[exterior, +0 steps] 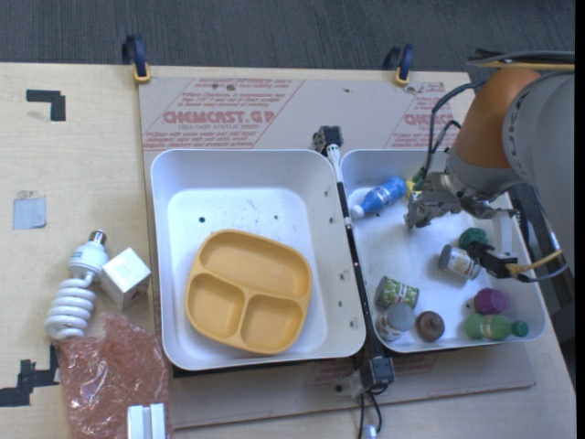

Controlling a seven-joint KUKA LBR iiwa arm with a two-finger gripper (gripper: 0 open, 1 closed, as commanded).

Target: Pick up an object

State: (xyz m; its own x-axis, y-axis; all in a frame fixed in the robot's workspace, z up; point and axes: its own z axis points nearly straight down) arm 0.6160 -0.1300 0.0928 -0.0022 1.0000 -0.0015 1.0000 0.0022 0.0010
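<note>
My gripper (pixel 421 214) hangs low over the upper middle of the right bin (pixel 366 245), below the orange-banded wrist. A blue bottle (pixel 379 196) lies just to its left, close to but apart from it. A small grey jar (pixel 457 262) and a dark green piece (pixel 473 239) lie to its lower right. Along the bin's near side sit a green-labelled can (pixel 397 293), a clear cup (pixel 398 318), a brown round lid (pixel 430 325), a purple ball (pixel 490 301) and a green-yellow toy (pixel 494 327). I see nothing held in the gripper.
The left bin (pixel 174 245) holds a yellow divided plate (pixel 249 291). On the bench to the left lie a spiral light bulb (pixel 75 291), a white cube (pixel 126 273) and a pinkish plastic bag (pixel 114 373). A cable (pixel 526 263) loops over the right bin's right side.
</note>
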